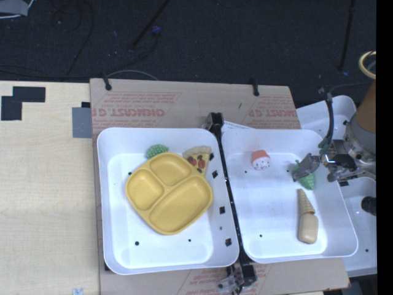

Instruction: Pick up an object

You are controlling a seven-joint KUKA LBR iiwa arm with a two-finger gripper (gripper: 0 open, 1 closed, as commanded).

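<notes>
A small green toy lies at the right bin's far right, touching the jaws.

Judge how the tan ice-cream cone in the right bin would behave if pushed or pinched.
The cone lies on its side on the bin floor, so its rounded, tapered body would probably roll in an arc when nudged. It looks like smooth, rigid toy plastic, so likely light, and it may squirt out of a pinch on the taper.
</notes>
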